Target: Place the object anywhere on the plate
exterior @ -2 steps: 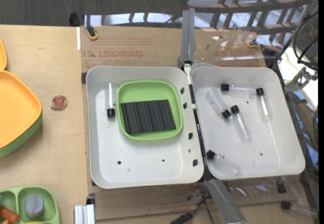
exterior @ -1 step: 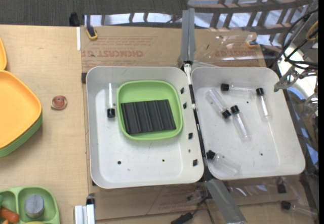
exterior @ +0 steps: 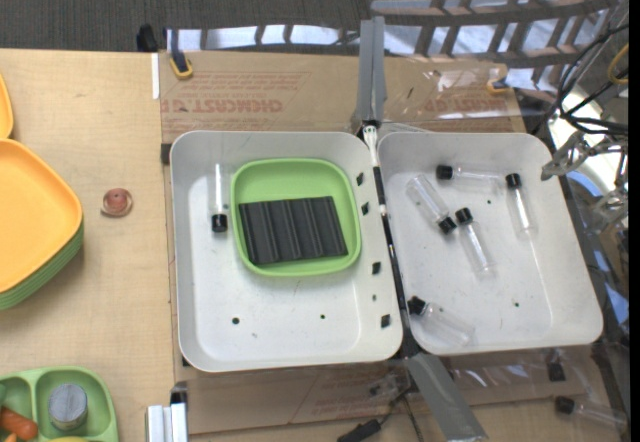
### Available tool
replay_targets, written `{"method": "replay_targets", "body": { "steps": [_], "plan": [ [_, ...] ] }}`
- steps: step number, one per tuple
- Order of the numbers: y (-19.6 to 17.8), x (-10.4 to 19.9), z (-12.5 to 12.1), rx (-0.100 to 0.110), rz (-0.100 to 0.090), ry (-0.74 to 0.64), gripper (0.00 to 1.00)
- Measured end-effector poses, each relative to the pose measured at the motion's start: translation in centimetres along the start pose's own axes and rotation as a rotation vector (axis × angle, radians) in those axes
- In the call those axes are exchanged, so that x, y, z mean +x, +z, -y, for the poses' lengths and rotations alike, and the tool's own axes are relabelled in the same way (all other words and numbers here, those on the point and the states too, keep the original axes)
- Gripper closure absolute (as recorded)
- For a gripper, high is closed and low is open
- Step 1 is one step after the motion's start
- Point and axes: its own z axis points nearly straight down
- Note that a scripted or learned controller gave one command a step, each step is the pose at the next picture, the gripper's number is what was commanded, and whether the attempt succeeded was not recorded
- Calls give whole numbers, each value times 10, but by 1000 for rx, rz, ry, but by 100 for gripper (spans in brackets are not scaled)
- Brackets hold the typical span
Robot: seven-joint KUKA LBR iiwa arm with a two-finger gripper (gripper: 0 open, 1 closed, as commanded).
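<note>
**Tubes scattered, plate waiting in the left bin**

Dark carpet fills the top of the camera view, and below it a wooden bench (exterior: 90, 130) carries two shallow white bins side by side on brown cardboard (exterior: 260, 95). Over in the left bin (exterior: 290, 335) sits a green plate (exterior: 295, 178), square with rounded corners, and a dark ribbed slab (exterior: 293, 230) lies across its middle. Just left of the plate, one clear tube with a black cap (exterior: 218, 198) rests along the bin floor, cap toward the near side, not touching the plate. Across in the right bin (exterior: 530, 315), five more clear capped tubes lie loose: four near the far half, one (exterior: 432, 318) by the near left corner. Off to the left, orange plates (exterior: 35, 210) are stacked at the bench edge, with a small reddish knob (exterior: 117, 201) beside them. Whether the gripper is spread or pinched cannot be told.
</note>
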Motion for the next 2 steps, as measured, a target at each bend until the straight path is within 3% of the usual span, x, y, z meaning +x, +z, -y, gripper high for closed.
{"method": "replay_targets", "body": {
  "steps": [2],
  "plan": [
    [-53, -14, 7, 3, 2, 404, 0]
  ]
}}
